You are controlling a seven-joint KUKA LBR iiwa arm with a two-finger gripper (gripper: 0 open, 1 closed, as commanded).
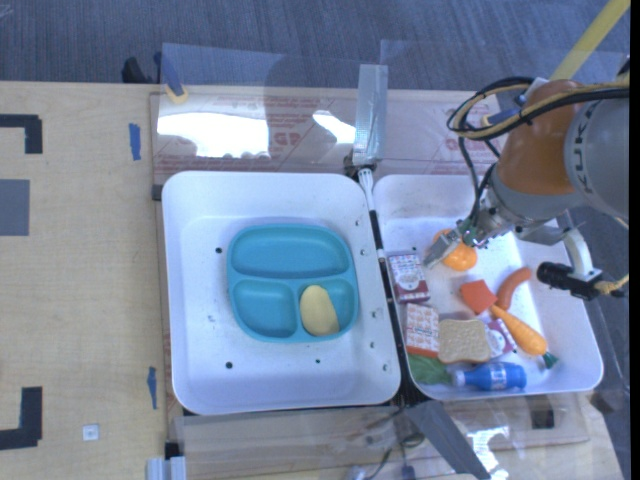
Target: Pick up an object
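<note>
My gripper (455, 245) is low over the upper part of the right bin (585, 363). It sits right on top of a small orange fruit (461, 259) and hides the fruit's upper edge. Whether the fruit is between the fingers is not visible. Just below lie a red block (478, 295), an orange-red sausage shape (513, 284) and a carrot (522, 334). Further toward the front are a slice of bread (465, 340), a blue bottle (490, 376) and a green piece (428, 370).
A brown packet (407, 273) and a cracker packet (421, 323) lie along the right bin's left wall. The left bin (190, 268) holds a teal divided plate (290, 253) with a yellow lump (319, 310) in its lower right compartment. The arm's cables loop above the right bin.
</note>
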